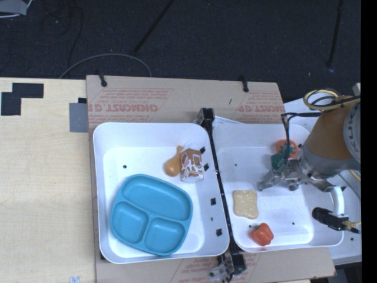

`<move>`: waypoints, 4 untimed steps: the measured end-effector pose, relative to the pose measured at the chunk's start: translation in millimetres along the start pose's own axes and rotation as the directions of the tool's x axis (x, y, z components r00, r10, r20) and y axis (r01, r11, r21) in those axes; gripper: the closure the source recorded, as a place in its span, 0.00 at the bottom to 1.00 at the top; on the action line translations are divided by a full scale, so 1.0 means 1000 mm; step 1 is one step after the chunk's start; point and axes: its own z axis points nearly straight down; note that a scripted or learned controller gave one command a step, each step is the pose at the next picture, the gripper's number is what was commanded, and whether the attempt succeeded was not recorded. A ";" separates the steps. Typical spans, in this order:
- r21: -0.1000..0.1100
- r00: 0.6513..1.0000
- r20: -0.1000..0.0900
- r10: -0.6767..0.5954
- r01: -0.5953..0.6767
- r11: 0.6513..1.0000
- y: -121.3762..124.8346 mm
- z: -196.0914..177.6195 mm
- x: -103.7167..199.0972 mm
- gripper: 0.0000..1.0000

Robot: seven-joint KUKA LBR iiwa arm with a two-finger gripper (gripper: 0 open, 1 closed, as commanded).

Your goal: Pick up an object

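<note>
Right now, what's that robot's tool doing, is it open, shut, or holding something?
Tool: cannot be told whether it is open or closed. It sits low in the right bin, beside a small orange and green object; nothing is visibly held.

— How many bins were there?
— Two white ones: a left bin (106,158) and a right bin (247,135).
— And inside them?
— One blue divided plate (151,214), one orange pear-shaped toy (173,164), one brown-and-white carton (192,165), one pale yellow slice (245,204), one red pepper (262,234).
</note>
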 end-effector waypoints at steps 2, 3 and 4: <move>-0.002 1.000 0.001 -0.002 0.002 1.000 0.002 -0.051 -0.002 1.00; -0.003 1.000 0.001 -0.002 0.002 1.000 -0.007 -0.102 0.003 1.00; -0.002 1.000 0.001 -0.003 0.003 1.000 -0.007 -0.127 0.003 1.00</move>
